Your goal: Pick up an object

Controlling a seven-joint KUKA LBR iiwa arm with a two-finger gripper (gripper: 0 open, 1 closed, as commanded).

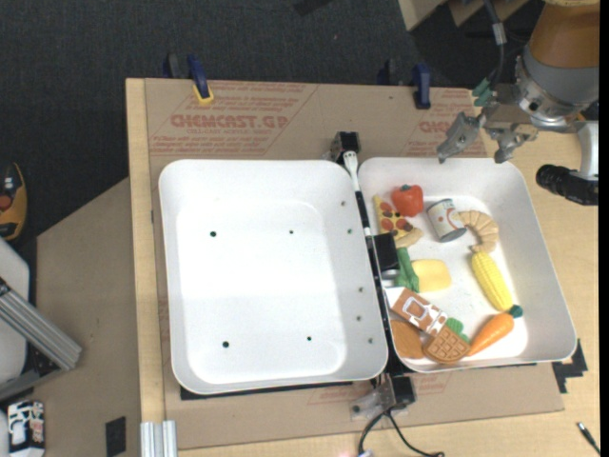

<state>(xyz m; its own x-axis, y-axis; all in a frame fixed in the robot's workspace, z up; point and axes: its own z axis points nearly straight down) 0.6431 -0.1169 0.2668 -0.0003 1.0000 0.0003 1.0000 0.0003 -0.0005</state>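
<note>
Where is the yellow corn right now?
The corn lies in the right bin, toward its right side, just below the croissant and above the carrot.

Dark carpet floor [143, 17] (speckled), wood bench [276, 112].

Toy foods [447, 279] clustered in right bin [542, 246]: tomato, can, croissant, corn, carrot, waffle, lying flat.

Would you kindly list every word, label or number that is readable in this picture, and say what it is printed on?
"CHEMCAST G P": red print on the brown paper-faced board beneath the two white bins; the smaller lines under it are blurred.
A fainter red print on the same board near the arm's two-finger gripper is unreadable.
The small grey can in the right white bin: label too small to read.
</note>
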